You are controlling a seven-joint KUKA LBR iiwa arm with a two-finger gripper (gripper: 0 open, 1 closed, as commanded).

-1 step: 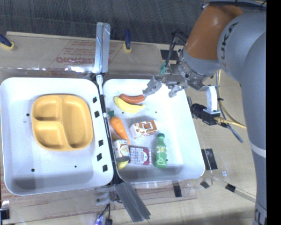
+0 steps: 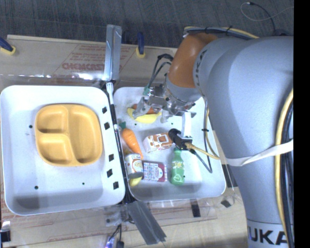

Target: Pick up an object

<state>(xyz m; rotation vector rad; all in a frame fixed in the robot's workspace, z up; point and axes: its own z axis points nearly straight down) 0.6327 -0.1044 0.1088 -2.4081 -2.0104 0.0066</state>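
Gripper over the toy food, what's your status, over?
Gripper low over the right bin's far end. Yellow banana right beneath it. Carrot, carton, green bottle crowded nearby.

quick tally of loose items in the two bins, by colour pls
Left bin:
Yellow: 1, the divided plate

Right bin:
Yellow: 1, the banana, under the gripper
Orange: 1, the carrot
Green: 1, the bottle
White and orange: 1, the carton
Pink: 1, the packet
Printed label: 1, the can

Total: 7. A small yellow piece shows below the can; not counted, cannot identify.
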